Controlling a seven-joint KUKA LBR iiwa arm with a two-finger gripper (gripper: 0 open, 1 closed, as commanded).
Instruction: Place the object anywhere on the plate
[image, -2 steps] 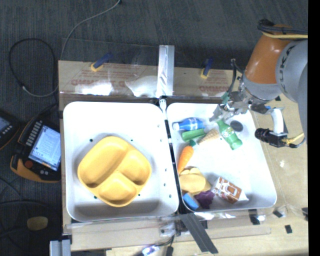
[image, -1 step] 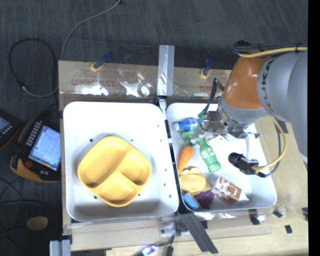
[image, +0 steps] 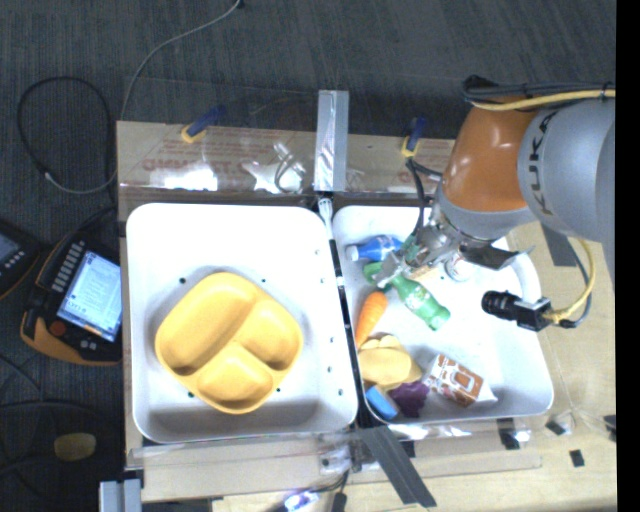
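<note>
the table (image: 140, 140) carried two shallow white bins side by side. the left bin (image: 150, 225) held a yellow plate (image: 228, 341) with three compartments, sitting roughly in the bin's middle, with nothing lying on it.

the right bin (image: 530, 375) held the loose items. a green bottle (image: 412, 296) lay tilted near the bin's middle, its cap end pointing to the far left. a blue item (image: 373, 247) lay just beyond it at the far left of the bin. an orange carrot (image: 371, 312) lay along the left wall, just left of the bottle. nearer, a yellow object (image: 384, 361) sat against the left wall, with a small blue piece (image: 381, 402) and a purple piece (image: 408, 397) just beside it at the near edge. a brown and white carton (image: 458, 381) lay to the right of these.

the arm (image: 545, 140) reached in from the right, its orange band over the far part of the right bin. the tool (image: 418, 254) was low over the far end of the green bottle, near the blue item. whether the tool was released or clenched could not be told, nor whether it touched the bottle.
</note>
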